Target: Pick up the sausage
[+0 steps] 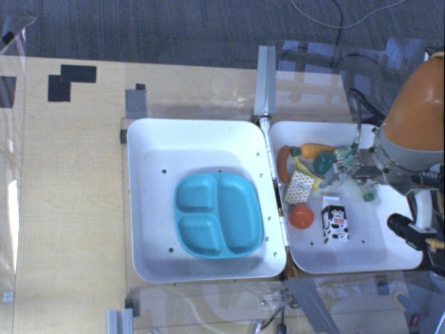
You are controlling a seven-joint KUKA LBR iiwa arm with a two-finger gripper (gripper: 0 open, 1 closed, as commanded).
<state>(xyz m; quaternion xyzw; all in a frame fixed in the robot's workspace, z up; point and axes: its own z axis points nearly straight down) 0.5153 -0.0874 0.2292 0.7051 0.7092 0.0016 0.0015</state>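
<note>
Reddish-brown sausage (283, 163) lies at upper left of the right bin (375, 252), hard against the bin's left wall, long axis running up-frame. Just right of it: a yellow piece (304, 165), an orange piece (316, 149), a teal piece (323, 163), a speckled card (300, 187). Lower down, a red ball (301, 216) and a cow-print carton (335, 225).

Gripper (351, 167) sits right of that cluster, low over the bin; how wide the jaws stand, cannot tell. Nothing seen held.

Risks, as judged: wall leaves little room for a jaw on the sausage's left side, so a jaw may strike the rim or land on top. The yellow piece crowds the other side and could be caught instead, or nudged.

Open room: bare floor at the bin's lower right. Left bin (149, 186) holds a blue tray (219, 213), well apart.
</note>
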